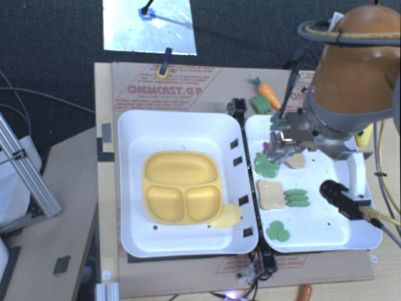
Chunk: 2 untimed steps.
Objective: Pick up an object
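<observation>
Green leafy piece [266, 166] lies flat in the right bin [326, 231], upper-left part, close to the divider wall; lumpy outline, slightly wider across the view than deep, no clear pointing end. Gripper [281, 144] sits just above it toward the bin's far edge, nearly over it; can't tell how far open it is or whether it has hold of anything. Small purple bit [266, 148] right beside the gripper tip. Beige round piece [296, 162] just right of the leafy piece. Toast slice [270, 194] near, below it; pea pod [296, 197] beside the toast; another green piece [277, 232] toward the near edge. Arm [357, 61] comes in from the right, orange band up top, wrist angled down and left into the bin. Left bin [131, 231] holds a yellow divided plate [182, 187] with a yellow piece [227, 216] touching its near-right corner. Carrot [269, 93] lies outside on the cardboard [207, 89].
</observation>
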{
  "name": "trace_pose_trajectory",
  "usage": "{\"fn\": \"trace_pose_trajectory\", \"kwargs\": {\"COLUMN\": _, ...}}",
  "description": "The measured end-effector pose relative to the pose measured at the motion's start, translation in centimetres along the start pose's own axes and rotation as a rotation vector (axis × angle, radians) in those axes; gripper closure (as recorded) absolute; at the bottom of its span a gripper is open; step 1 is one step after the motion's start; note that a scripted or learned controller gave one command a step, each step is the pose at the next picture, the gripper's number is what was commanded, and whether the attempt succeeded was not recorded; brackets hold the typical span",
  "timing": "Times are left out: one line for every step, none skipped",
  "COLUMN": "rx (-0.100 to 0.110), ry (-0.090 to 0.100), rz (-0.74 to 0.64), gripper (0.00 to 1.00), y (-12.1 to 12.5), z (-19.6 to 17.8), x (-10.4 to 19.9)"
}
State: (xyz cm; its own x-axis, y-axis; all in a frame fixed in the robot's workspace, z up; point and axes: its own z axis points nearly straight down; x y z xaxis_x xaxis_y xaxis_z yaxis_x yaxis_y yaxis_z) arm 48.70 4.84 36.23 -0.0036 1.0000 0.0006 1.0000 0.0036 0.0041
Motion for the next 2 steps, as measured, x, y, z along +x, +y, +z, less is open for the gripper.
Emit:
{"fn": "trace_pose_trajectory", "kwargs": {"rx": -0.006, "ry": 0.001, "rz": -0.002, "gripper": 1.0, "y": 0.1, "z": -6.8, "x": 1.0}}
{"fn": "trace_pose_trajectory", "kwargs": {"rx": 0.009, "ry": -0.003, "rz": 0.008, "gripper": 1.0, "y": 0.6, "z": 1.6, "x": -4.6}}
